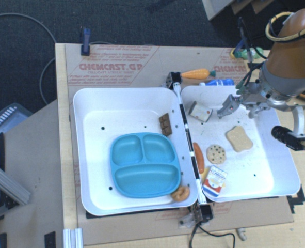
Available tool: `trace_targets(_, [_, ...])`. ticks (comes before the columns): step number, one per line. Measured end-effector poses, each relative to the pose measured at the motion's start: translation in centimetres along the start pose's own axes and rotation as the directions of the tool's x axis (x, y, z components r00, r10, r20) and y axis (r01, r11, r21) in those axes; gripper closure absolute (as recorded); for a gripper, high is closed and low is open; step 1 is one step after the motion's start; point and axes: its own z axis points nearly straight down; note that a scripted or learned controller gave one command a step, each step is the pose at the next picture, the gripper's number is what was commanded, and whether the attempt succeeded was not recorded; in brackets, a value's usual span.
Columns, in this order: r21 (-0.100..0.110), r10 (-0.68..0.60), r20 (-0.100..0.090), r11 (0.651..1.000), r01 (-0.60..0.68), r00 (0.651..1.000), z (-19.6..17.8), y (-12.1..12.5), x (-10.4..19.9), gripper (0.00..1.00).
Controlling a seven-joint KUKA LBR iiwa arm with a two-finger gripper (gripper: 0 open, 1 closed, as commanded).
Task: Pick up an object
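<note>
My gripper [241, 109] hangs over the back of the right bin [276, 182], its two grey fingers spread apart, open with nothing between them. Below it in that bin lie a slice of bread [239, 138], a round chocolate-chip cookie [215, 154], an orange sausage [198, 157] along the left wall and a small red-and-white carton [214, 181] at the front. A grey-white block [200, 112] sits just left of the gripper. The bread is a short way in front of the fingertips, not touching them.
The left bin [90, 138] holds a blue divided plate [144, 164], a brown chocolate piece [165, 124] and a pretzel-like snack [181, 193]. Behind the bins lie a carrot [195, 74] and a blue-white bottle [222, 82]. A blue clip [85, 40] stands at the board's back left.
</note>
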Motion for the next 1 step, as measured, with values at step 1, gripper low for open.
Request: trace_targets(1, [0.002,0.001,0.0,1.0,-0.001,1.0,5.77,1.28,-4.17,0.0])
